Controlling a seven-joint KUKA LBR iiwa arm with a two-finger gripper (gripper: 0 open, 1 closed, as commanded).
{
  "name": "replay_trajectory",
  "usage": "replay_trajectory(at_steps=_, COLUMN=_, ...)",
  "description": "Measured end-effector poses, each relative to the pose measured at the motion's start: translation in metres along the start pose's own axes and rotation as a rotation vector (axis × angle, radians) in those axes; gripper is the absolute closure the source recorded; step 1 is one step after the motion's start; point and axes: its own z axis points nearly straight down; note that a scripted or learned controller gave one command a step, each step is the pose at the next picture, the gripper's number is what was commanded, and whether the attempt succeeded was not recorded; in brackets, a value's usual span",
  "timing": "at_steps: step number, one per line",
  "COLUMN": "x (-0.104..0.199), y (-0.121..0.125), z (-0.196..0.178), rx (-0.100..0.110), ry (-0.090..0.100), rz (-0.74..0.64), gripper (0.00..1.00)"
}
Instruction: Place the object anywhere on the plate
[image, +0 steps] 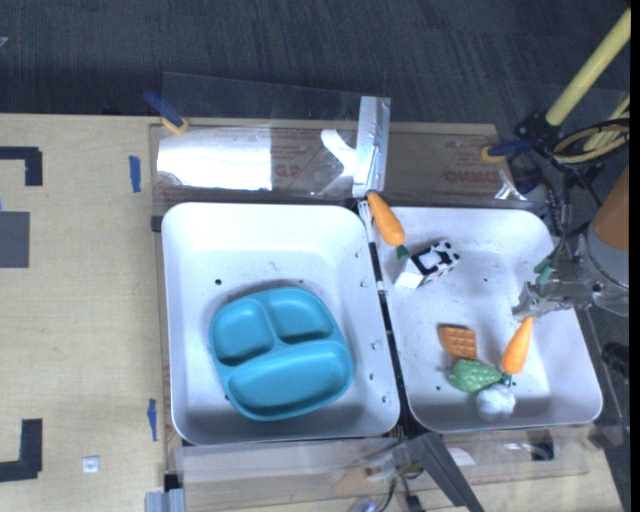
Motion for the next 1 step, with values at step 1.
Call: replay_trajectory(at_steps=1, x=0.0772, y=-0.0366, z=0.0101, rx=0.006, ry=0.001, rz=0.104, gripper=1.0)
